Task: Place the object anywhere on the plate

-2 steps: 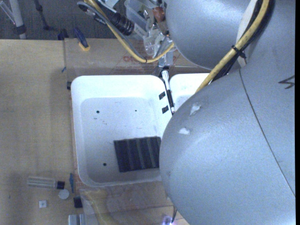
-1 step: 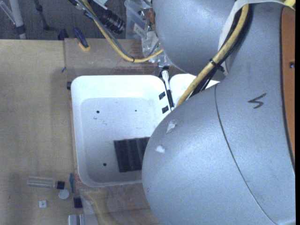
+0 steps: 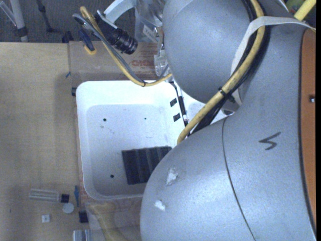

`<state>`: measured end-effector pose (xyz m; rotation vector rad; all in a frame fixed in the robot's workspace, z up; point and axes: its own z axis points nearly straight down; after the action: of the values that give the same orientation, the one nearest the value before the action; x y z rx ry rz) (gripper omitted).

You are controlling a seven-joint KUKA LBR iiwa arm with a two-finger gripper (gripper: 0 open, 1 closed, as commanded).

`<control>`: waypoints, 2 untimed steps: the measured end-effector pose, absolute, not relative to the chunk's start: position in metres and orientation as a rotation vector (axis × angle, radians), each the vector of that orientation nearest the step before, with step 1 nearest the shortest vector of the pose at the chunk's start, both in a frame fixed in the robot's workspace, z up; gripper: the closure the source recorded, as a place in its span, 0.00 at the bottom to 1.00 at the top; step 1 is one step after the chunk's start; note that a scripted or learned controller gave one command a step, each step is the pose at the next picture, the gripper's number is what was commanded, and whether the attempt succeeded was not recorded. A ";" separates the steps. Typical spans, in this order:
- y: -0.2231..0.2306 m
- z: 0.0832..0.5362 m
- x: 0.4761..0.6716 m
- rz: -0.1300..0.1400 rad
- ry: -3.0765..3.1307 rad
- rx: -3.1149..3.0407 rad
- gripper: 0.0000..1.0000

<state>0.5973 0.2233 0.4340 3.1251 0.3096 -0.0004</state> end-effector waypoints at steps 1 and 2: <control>0.225 0.359 0.491 -0.002 0.314 3.124 1.00; 0.225 0.316 0.560 -0.011 0.813 3.035 1.00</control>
<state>0.5596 0.2247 0.3157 3.0351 0.8129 -0.0114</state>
